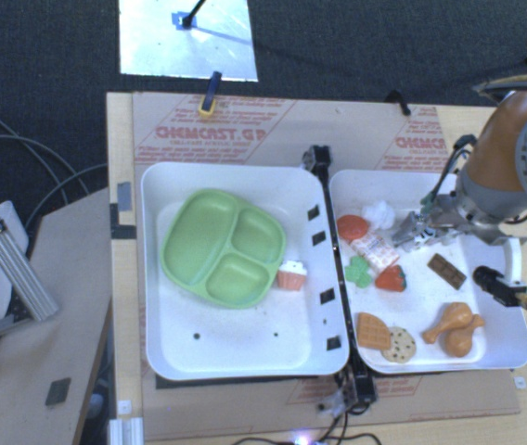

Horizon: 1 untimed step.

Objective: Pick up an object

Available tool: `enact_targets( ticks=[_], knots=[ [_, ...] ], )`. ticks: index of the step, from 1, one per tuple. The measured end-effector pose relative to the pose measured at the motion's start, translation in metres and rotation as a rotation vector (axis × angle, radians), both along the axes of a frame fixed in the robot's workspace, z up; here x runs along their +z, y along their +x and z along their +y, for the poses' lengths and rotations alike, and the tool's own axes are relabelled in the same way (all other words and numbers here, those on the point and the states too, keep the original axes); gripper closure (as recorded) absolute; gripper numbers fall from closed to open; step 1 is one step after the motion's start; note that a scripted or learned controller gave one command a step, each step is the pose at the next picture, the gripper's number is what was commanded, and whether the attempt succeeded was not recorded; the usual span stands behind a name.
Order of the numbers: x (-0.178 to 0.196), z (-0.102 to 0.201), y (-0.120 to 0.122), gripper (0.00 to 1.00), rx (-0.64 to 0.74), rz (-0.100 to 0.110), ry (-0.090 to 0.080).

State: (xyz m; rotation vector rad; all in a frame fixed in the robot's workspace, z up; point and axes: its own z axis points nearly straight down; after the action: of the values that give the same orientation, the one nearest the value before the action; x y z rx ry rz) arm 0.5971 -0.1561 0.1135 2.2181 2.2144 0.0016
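End effector (pixel 408 234): from my seat I see it low in the right bin, at the bin's upper middle, tips pointing left. I cannot tell how its jaws stand — the metal parts blur together there.
Arm (pixel 509 151): grey with an orange band, reaching in from the right over the right bin's far corner.
Right bin (pixel 514 346): shallow and white, holding a scatter of toy food.
White lump (pixel 380 213): just left of the end effector, near the bin's upper left; I cannot make out what it is.
Red piece (pixel 353 226): rounded, beside the white lump, toward the divider between the bins.
Pink packet (pixel 375 248): just below the end effector, close to its tips; whether they touch I cannot say.
Green piece (pixel 358 271): below the packet, next to the strawberry (pixel 392 279).
Brown bar (pixel 447 270): lies right of the strawberry, apart from it.
Waffle (pixel 372 330): at the bin's lower left, touching a cookie (pixel 399 345).
Drumstick (pixel 455 327): lower right of the bin, well apart from the end effector.
Left bin (pixel 175 355): white, side by side with the right one.
Green tray (pixel 224 247): divided plate lying in the left bin's upper half.
Cake slice (pixel 291 275): small, orange and white — just beside the tray's right edge.
Desk (pixel 273 123): brown board under both bins.
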Motion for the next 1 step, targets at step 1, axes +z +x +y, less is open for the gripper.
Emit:
enact_targets(
  ticks=[1],
  knots=[
    [-0.0261,-0.0328,0.0548,0.00,0.006,0.015,0.014]
  ],
)
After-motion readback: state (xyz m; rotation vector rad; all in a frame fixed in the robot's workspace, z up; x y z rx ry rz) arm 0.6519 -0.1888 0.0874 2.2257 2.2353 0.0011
